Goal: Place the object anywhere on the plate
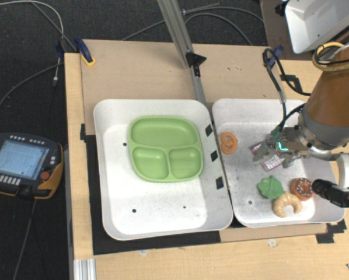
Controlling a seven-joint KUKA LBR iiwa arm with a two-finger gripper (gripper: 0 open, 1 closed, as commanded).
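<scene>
Now, tool [272, 155] low in right bin [244, 112] — green plate [165, 148] in left bin [113, 174]

The arm [332, 107] is cut off by the right edge; its wrist covers part of the right bin [244, 111]; whether the jaws [272, 154] are parted cannot be told; the small thing beneath them is too blurred to identify.

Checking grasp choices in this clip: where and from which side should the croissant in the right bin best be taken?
Probably across the croissant's thick middle, coming straight down from above. It lies flat as a curved arch, with the green leaf and the chocolate donut close by its upper side, so a sideways approach looks crowded.
</scene>
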